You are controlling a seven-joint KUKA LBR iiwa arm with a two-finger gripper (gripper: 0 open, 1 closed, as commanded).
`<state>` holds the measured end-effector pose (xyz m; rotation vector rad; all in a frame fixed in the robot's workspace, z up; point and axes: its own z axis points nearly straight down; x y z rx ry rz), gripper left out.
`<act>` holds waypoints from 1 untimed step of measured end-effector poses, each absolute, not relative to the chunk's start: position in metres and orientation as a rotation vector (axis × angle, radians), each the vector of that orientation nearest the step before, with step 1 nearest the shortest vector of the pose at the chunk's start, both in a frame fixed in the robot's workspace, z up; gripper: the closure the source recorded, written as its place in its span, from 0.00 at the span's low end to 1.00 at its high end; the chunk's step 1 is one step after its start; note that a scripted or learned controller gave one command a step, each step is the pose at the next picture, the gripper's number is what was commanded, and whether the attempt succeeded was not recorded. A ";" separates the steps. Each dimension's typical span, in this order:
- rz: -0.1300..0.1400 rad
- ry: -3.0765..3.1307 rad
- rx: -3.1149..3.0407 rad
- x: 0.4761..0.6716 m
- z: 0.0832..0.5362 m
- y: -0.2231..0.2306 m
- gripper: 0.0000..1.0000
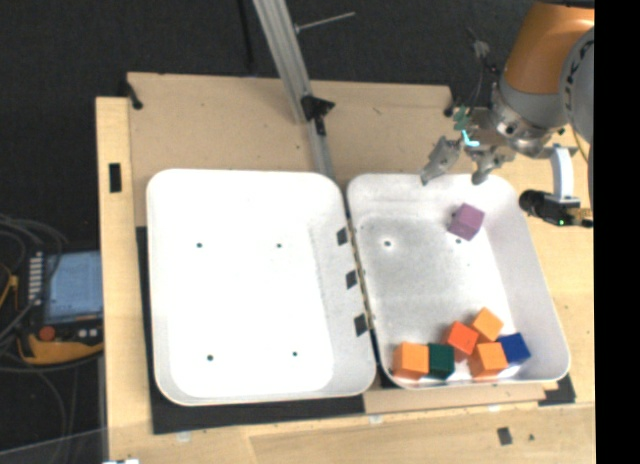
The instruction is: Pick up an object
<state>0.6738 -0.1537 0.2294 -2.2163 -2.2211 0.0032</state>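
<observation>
Tan bench [250, 122] under two white bins [250, 282], dark floor [120, 12] around.

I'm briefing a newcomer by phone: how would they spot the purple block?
Look in the right bin, the one nearest the arm. The purple block sits alone near its far edge, just below the gripper, well apart from the orange, green and blue blocks clustered in the near corner.

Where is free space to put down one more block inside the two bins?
The left bin is bare. In the right bin, the middle is free, between the purple block and the crowded cluster of orange, green and blue blocks at the near edge.
</observation>
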 end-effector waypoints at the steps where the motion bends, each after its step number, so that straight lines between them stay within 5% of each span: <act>1: 0.004 -2.228 -2.218 0.674 0.233 -0.155 0.00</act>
